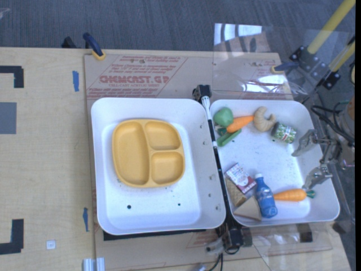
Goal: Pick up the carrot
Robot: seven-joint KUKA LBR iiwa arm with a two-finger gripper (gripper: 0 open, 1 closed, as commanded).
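Note:
Two orange carrots lie in the right bin (pixel 324 208). One carrot (pixel 290 195) rests near the bin's front right corner, its green tip pointing right. The other carrot (pixel 242 122) lies at the back left, beside a green pepper (pixel 223 116). My gripper (pixel 308 161) reaches in over the bin's right side and is open, nothing between its fingers. Its lower finger (pixel 313 179) hangs just above and to the right of the front carrot, apart from it.
A tan knobbly piece (pixel 262 119) and a green can (pixel 284 132) sit at the right bin's back. A blue bottle (pixel 265 196), a red-and-white packet (pixel 240 177) and a tan wedge (pixel 246 206) crowd its front left. The left bin (pixel 107 208) holds a yellow divided plate (pixel 148 152).

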